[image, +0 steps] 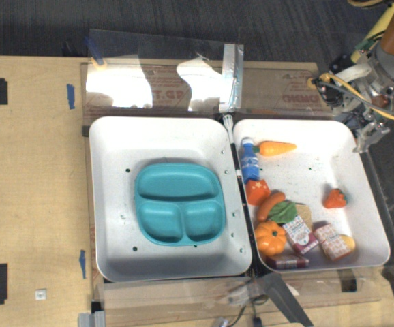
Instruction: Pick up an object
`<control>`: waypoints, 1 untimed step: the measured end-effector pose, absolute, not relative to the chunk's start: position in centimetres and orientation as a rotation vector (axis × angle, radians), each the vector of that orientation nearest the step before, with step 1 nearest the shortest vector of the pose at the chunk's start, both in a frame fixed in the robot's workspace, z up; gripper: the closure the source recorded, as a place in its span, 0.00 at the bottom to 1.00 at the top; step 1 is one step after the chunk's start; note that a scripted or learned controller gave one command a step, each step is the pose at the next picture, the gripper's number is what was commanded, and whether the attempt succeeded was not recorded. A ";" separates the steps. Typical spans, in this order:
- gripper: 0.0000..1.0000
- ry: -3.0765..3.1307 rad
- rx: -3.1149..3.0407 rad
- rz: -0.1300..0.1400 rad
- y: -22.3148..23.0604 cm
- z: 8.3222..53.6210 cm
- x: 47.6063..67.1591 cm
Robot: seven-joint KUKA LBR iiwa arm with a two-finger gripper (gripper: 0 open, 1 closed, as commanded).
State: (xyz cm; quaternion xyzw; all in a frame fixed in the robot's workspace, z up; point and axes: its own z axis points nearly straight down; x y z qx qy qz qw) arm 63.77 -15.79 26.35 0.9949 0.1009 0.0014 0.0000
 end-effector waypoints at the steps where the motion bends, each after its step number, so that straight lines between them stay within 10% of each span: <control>1: 0.00 0.512 3.104 -0.017 -13.5 14.1 55.9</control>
